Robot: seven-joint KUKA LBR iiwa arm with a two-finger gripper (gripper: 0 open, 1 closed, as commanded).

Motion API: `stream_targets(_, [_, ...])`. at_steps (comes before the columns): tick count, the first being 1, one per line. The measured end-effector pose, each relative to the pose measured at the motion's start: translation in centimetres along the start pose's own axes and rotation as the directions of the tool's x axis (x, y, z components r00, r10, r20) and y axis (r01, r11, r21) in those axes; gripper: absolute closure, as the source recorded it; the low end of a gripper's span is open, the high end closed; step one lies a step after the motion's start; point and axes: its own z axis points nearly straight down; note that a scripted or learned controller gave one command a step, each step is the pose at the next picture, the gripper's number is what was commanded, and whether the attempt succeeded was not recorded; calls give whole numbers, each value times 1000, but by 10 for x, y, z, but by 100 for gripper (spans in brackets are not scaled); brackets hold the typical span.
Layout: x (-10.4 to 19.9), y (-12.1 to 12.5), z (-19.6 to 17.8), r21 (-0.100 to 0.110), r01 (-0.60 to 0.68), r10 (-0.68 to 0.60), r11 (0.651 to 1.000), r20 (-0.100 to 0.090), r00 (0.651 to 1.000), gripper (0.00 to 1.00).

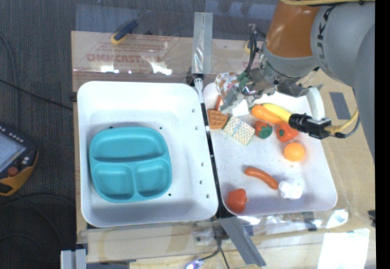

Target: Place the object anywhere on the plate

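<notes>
Pincer (234,96) hangs low above right bin's (317,198) toy food.

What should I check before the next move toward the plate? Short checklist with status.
1. Plate sits in left bin, compartments bare: ok.
2. Gripper low over right bin, at its upper left corner: ok.
3. Object between the jaws: cannot tell, clutter hides them.
4. Items crowded below gripper, waffle and patterned box: not ok, may grab two.
5. Divider between bins, path across free: ok.
</notes>
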Motion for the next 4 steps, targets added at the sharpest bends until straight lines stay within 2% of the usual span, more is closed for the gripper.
stream_targets(1, [54,-89,22,-1,133,-133,991,-3,991,100])
stream_targets(2, [139,-78,-4,-7,194,-194,981,0,981,100])
stream_targets(3, [184,-69,-12,-1,194,-194,981,-1,981,100])
stream_targets(4, [222,-58,-52,-1,414,-414,910,2,910,100])
